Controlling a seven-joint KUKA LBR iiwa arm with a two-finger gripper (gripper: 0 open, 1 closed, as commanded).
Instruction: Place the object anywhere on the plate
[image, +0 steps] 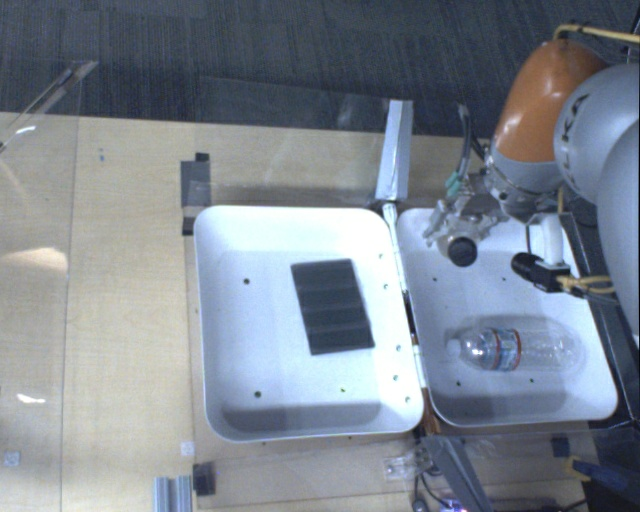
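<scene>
Hanging over the far part of the right bin (600, 395), the tool (462, 232) is seen from above; whether it is released or clenched cannot be told. A clear bottle (515, 348) lies in that bin's near half. A dark plate (332, 306) rests in the left bin (225, 330).

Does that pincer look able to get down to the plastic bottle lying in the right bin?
Probably yes. The bottle lies on its side in the right bin, nothing over it, and the pincer hangs above that bin's far end.
</scene>
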